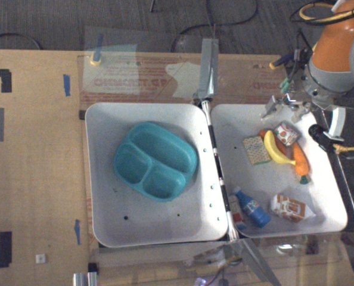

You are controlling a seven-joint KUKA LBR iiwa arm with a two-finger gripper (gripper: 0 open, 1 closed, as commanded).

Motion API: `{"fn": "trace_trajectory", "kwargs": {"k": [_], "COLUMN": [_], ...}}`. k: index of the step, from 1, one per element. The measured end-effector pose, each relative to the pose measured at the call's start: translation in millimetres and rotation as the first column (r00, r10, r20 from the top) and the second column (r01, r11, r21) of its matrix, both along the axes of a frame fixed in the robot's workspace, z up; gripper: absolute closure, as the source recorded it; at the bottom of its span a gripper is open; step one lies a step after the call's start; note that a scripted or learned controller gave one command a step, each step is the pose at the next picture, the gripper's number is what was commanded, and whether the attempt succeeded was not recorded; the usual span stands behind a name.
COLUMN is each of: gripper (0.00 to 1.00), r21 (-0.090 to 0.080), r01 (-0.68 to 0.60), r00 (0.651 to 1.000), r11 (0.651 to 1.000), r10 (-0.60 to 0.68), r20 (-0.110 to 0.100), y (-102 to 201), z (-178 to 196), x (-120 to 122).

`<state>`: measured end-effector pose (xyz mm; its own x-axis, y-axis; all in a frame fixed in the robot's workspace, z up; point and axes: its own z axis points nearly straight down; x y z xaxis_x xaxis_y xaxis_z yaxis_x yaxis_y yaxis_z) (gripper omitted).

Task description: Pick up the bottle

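Note:
The bottle [252, 210] is blue with a white neck and lies on its side in the front left corner of the right bin [236, 124], close to the divider. My gripper [286, 110] hangs over the bin's far right part, just behind a small printed can [286, 134]. Its fingers [272, 106] are spread open with nothing between them. The bottle is well apart from the gripper, toward the front and left of it.
Near the gripper lie a banana [275, 148], a carrot [300, 161] and a patterned square pad [256, 150]. A small carton [289, 208] sits right of the bottle. The left bin [105, 213] holds a teal divided plate [155, 160].

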<state>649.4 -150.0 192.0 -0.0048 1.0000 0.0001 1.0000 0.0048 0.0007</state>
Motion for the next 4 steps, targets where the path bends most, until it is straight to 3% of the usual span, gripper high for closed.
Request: {"fn": "trace_trajectory", "kwargs": {"k": [1,2,3,4], "gripper": [0.0,0.0,0.0,0.0], "r21": [0.001,0.001,0.001,0.0], "r01": [-0.001,-0.142,-0.079,-0.017], "r00": [1.0,0.99,0.997,1.0], "r11": [1.0,0.99,0.997,1.0], "r10": [0.001,0.142,0.079,0.017], "r20": [-0.001,-0.002,-0.003,0.0], "y": [91.2,116.5,131.4,85.7], "z": [22.7,-7.8,-8.0,-7.9], "x": [-72.7,-137.7,-170.5,-170.2]}}
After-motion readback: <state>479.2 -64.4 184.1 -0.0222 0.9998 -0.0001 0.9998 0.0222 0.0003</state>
